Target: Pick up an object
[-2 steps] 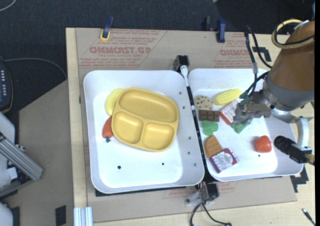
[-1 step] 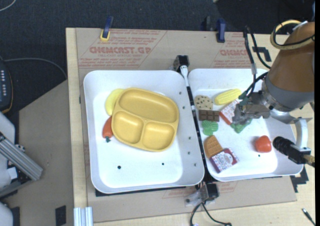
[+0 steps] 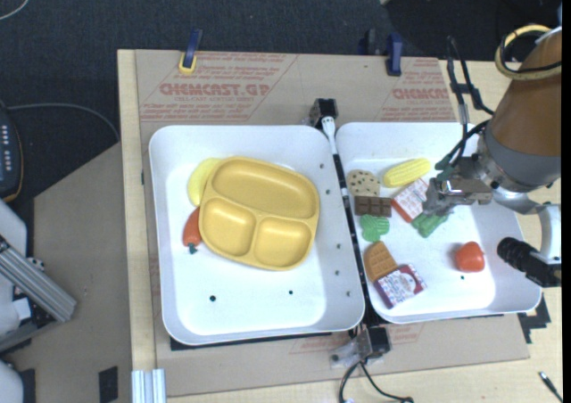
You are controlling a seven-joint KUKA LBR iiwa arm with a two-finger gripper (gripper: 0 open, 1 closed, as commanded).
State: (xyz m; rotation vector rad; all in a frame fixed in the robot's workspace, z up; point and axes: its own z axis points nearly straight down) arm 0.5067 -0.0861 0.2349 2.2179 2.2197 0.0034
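claw [image 3: 434, 205] positioned low in right bin [image 3: 500, 299], above green object [image 3: 428, 224] beside red-white packet [image 3: 409, 200]; finger state cannot be told. left bin [image 3: 169, 214] contains yellow divided tray [image 3: 259, 212].

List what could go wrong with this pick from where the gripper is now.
1. The gripper sits over a tight cluster: a green piece and a red-and-white packet lie touching beneath it, so it may catch both or nudge one aside.
2. The corn cob and chocolate bar lie close by and could be pushed as the fingers close.
3. The cluster is near the bin's middle, so a slipped object could roll toward the tomato.
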